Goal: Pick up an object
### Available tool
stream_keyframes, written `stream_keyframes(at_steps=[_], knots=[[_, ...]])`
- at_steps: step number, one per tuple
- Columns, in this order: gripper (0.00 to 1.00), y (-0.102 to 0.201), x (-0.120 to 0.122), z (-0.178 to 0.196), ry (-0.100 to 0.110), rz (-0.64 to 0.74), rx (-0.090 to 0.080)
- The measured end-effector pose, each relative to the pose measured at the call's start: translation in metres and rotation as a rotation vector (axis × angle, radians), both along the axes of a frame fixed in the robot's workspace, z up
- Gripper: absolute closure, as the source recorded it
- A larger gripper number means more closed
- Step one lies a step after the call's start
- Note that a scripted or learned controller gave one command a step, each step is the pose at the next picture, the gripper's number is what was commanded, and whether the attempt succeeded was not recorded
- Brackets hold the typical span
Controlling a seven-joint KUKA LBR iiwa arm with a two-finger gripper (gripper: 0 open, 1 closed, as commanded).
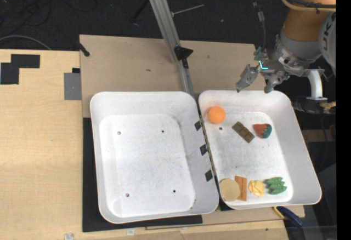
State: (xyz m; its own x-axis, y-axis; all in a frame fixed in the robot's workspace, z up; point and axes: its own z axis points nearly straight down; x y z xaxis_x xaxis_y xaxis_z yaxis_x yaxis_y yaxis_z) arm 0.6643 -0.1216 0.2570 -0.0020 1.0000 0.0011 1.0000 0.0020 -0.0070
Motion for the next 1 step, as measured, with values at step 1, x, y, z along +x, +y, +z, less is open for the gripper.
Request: stream_keyframes(at_steps=[1], knots=[[0.0, 0.0002, 0.0008, 0.0028, -0.004, 0.002, -0.001]])
